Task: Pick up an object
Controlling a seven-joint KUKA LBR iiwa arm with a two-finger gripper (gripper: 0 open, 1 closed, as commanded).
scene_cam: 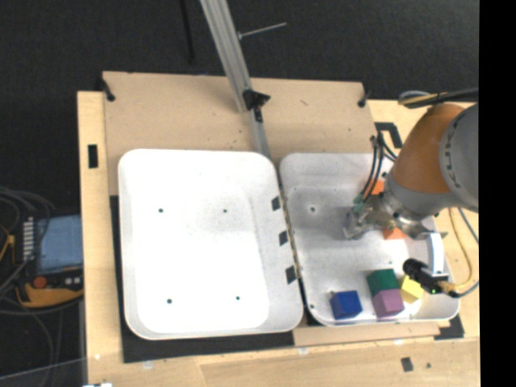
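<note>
Currently camera view: gripper point(355, 220) low in right bin point(322, 176), finger state can't tell. Blue block point(346, 305), green block point(382, 281), purple block point(389, 301), yellow block point(412, 289) clustered at near edge, well apart from gripper. Orange piece point(393, 234) beside wrist, partly hidden. Left bin point(197, 240) alongside.

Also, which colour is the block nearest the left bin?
Blue, seen clearly in the camera view.

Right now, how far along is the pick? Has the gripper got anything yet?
Done: the arm has reached into the right bin. In hand: the gripper is low over the bin floor, with no object visible in it. Left: a grasp and lift; the blue block, green block, purple block and yellow block sit ungrasped near the front edge.
</note>
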